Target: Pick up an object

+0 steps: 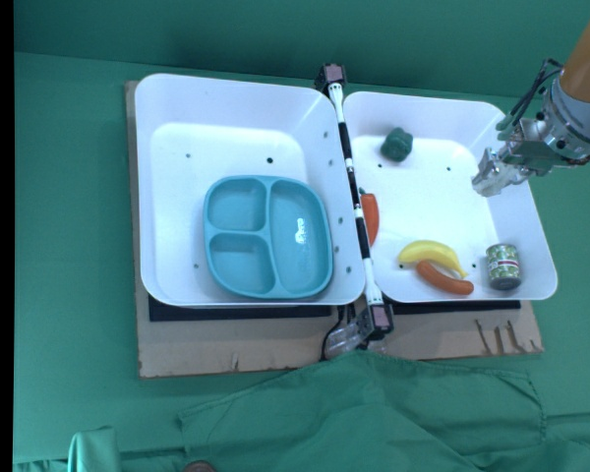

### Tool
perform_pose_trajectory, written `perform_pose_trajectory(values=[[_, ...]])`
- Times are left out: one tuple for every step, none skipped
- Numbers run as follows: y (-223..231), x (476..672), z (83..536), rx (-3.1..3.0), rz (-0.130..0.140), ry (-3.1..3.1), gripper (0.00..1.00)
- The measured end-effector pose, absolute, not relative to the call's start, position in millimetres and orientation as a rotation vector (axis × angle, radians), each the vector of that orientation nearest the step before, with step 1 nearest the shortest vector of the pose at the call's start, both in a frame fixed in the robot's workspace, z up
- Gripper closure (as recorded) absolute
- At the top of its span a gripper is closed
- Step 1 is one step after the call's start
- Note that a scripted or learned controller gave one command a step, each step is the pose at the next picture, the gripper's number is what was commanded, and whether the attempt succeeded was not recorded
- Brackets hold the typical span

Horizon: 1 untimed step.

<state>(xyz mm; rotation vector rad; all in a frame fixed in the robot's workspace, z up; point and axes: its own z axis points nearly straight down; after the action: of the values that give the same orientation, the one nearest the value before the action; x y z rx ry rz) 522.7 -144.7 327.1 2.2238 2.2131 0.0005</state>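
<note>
The gripper (490, 177) hangs over the right bin (442, 116), near its right wall, with the arm (580, 87) entering from the right. Whether the fingers are open or closed cannot be told at this angle; nothing is seen between them.

Candidate objects all lie in the right bin:
- jar (503, 265), upright in the near right corner, closest to the gripper
- banana (433, 255) with the sausage (444, 277) just beside it, near the front wall
- carrot (370, 216), against the divider wall
- dark green item (396, 145), apart from the rest, toward the far side

The left bin (177, 116) holds a divided blue plate (267, 236), probably the drop side. The gripper's raised position suggests a pre-grasp stage. The jar's corner position leaves little room for the fingers
</note>
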Motion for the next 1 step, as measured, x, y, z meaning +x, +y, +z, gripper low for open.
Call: perform_pose_trajectory(values=[[-142.2, 545.4, 337.3, 2.221, 0.004, 2.213, 1.00]])
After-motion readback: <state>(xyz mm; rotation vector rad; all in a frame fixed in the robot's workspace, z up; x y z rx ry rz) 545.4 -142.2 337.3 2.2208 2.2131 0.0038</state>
